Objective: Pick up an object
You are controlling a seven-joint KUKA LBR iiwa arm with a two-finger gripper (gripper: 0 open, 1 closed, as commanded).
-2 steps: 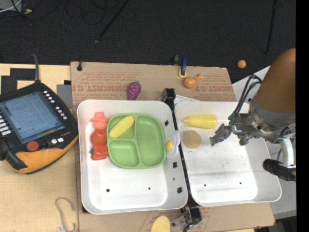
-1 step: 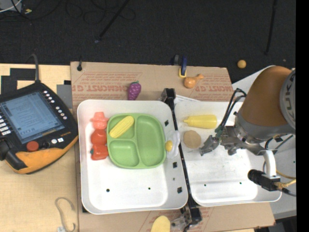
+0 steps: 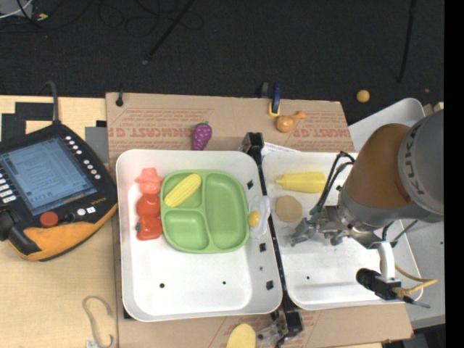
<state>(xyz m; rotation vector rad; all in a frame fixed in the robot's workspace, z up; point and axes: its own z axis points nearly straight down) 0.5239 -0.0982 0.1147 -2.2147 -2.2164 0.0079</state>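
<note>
A yellow lemon-like piece (image 3: pixel 241 335) lies at six o'clock on the brown cardboard (image 3: pixel 167 118) that underlies both white bins. Above it, the left bin (image 3: pixel 188 288) holds a green divided plate (image 3: pixel 214 216) with a corn cob (image 3: pixel 181 189) in its ten o'clock compartment; a red and pink toy (image 3: pixel 148 204) lies against the plate's nine o'clock side and a small yellow piece (image 3: pixel 254 219) at its three o'clock edge.

In the right bin (image 3: pixel 326 285), the gripper (image 3: pixel 299 235) hangs low; whether its fingers are spread cannot be told, and nothing shows between them. A tan round object (image 3: pixel 288 209) sits just at its twelve o'clock, a yellow corn-like piece (image 3: pixel 301 182) beyond.

At nine o'clock a teach pendant (image 3: pixel 47 183) rests on the wooden bench (image 3: pixel 43 303). Farther on: a purple grape bunch (image 3: pixel 201 134), an orange pear-like toy (image 3: pixel 287 121), then dark carpet (image 3: pixel 217 35). The cardboard's print reads upside down, not clearly legible; "KU" shows on the arm (image 3: pixel 395 172).
</note>
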